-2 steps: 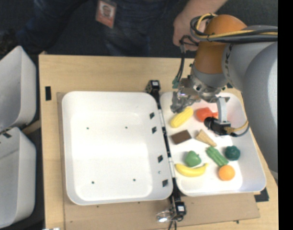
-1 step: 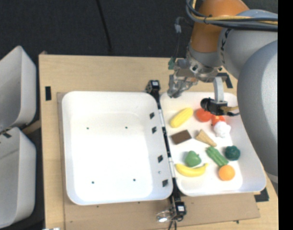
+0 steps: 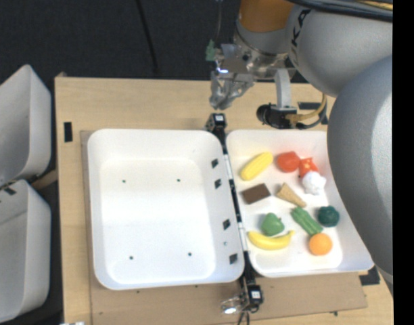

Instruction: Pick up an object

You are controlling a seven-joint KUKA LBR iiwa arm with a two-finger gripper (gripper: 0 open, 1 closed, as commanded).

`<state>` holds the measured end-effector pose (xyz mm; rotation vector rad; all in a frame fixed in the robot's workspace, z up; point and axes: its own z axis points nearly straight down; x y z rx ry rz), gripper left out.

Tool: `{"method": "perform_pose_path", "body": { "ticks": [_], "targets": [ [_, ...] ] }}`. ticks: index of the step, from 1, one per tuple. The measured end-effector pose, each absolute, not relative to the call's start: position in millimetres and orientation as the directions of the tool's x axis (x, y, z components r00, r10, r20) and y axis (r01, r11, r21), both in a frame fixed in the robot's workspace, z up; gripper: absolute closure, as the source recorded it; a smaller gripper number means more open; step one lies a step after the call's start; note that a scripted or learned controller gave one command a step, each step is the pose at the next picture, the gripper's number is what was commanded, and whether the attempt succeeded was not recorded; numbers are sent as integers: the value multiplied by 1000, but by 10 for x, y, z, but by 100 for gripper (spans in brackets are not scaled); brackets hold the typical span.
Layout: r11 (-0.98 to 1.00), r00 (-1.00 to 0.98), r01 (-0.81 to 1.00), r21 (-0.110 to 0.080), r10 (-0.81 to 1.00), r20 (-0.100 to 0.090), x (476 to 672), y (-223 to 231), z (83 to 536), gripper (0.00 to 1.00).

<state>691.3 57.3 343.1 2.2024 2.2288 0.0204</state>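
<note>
Nothing is picked yet: the gripper [image 3: 224, 99] hangs at the upper middle of the frame beyond both bins, whether its fingers are open or closed I cannot tell, while the toy foods, like the banana [image 3: 268, 240], lie in the right bin [image 3: 349, 259].

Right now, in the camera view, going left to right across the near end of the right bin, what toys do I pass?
Banana → green pepper → green cucumber → orange → dark green piece, all lying in the right bin.
</note>
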Motion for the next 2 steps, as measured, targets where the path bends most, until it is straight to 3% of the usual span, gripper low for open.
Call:
{"method": "perform_pose_path", "body": {
  "ticks": [1,2],
  "targets": [
    [6,-6,1000,-10,1000,0,6287,985,2113,100],
    [1,-1,1000,11,1000,3,5409,997,1150,100]
  ]
}}
